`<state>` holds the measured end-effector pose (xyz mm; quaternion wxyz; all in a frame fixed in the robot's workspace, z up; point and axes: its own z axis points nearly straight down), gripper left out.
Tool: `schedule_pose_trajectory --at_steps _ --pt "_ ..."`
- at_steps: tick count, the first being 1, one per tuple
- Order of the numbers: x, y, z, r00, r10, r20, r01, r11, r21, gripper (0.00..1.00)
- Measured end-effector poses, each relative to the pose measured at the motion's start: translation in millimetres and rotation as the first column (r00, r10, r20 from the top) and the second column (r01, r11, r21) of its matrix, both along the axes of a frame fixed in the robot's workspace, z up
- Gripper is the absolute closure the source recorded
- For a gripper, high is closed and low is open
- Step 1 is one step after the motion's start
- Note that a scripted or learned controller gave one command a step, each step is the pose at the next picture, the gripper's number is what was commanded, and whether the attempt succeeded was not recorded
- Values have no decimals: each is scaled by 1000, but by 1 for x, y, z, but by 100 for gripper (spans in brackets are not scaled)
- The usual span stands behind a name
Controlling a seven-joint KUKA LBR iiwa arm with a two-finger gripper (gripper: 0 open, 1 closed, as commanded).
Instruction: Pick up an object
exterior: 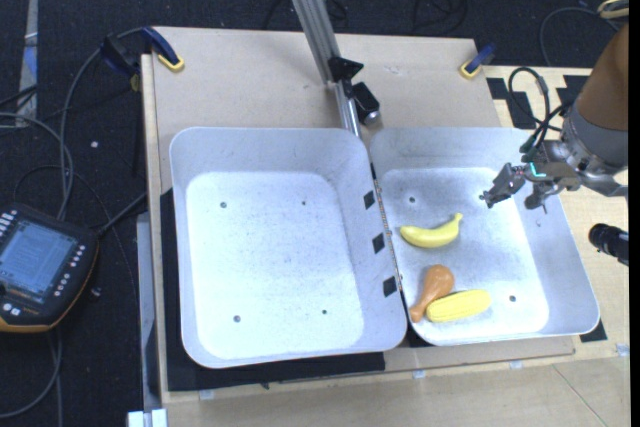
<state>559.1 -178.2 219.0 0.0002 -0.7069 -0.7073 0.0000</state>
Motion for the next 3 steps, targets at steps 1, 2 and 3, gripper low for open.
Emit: schedule_pose_trajectory --at_steps 1,2,3 --pt "0 0 0 1000 0 0 0 1000 0 0" --pt "-3 -10 -54 1000 -1 -5 1 1000 1 0" --pt "-2 -12 -116 1000 -1 -5 1 1000 1 0"
